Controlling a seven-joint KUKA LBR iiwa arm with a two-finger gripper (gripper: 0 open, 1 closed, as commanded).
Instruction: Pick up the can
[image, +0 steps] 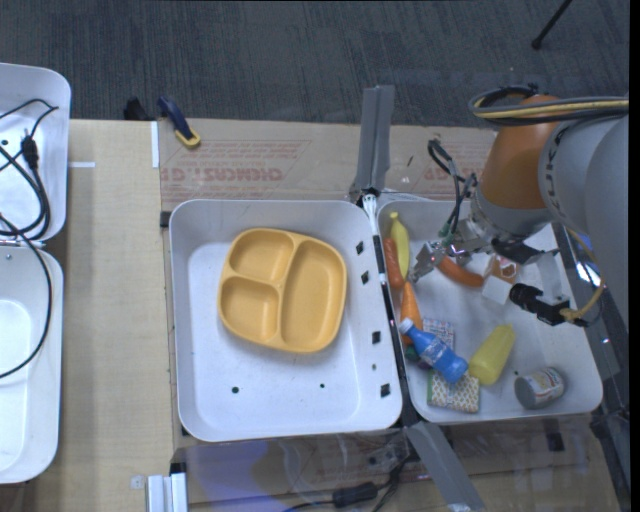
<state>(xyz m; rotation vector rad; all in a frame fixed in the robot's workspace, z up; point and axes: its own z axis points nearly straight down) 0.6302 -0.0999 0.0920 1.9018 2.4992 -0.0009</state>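
Note:
The can (540, 386) is small and grey-silver with a printed label. It rests in the near right corner of the right bin (585, 395), just right of a yellow squeeze bottle (492, 354). My gripper (427, 264) hangs over the far left part of that bin, well up and to the left of the can. It is open with nothing between its fingers. An orange carrot-like piece (462, 273) lies just to its right.
The right bin also holds a banana (399, 240), an orange carrot (409, 300) along the left wall, a blue bottle (438, 353) and a yellow-green sponge (455, 395). The left bin (200, 400) holds a yellow divided plate (283, 290).

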